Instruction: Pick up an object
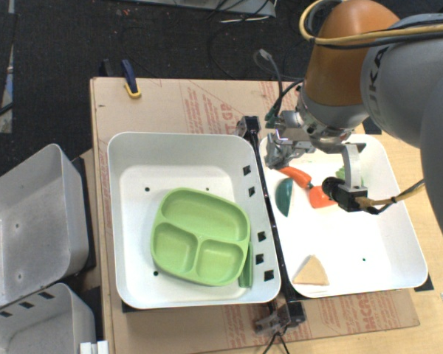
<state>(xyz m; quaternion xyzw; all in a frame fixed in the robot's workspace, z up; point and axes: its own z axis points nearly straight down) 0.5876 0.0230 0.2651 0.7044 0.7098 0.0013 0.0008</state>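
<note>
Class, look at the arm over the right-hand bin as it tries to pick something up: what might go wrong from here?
1. The orange piece and dark green piece lie close together beneath the gripper; it may nudge one while going for the other.
2. They sit near the right bin's left wall, so the gripper could strike it.

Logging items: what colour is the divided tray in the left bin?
Light green divided plastic tray, clearest in the camera view.
</note>
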